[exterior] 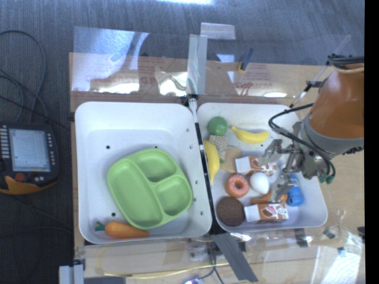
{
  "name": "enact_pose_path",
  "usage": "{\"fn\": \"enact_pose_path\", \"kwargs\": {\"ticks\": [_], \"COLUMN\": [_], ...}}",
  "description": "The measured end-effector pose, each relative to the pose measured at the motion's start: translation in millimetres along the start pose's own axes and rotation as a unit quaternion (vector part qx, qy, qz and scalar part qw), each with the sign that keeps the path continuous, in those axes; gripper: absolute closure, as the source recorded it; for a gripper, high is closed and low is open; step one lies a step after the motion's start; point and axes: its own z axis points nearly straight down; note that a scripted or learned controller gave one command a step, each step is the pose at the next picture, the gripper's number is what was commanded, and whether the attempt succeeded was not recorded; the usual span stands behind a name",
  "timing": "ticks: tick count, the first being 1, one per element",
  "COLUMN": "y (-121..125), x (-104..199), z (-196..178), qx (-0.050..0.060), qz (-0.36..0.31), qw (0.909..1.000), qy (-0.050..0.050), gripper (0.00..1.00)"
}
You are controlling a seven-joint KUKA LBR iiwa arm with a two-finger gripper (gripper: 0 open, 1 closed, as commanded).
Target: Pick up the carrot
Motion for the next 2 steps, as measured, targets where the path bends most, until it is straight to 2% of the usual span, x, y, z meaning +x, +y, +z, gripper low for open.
{"fn": "enact_pose_path", "kwargs": {"ticks": [1, 2], "y": [35, 9], "x": [19, -7], "z": [86, 110], "qx": [-0.001, 0.004], "qz": [0.065, -0.185], "qw": [0.9979, 0.9826], "qy": [0.003, -0.014], "gripper": [0.0, 0.0]}}
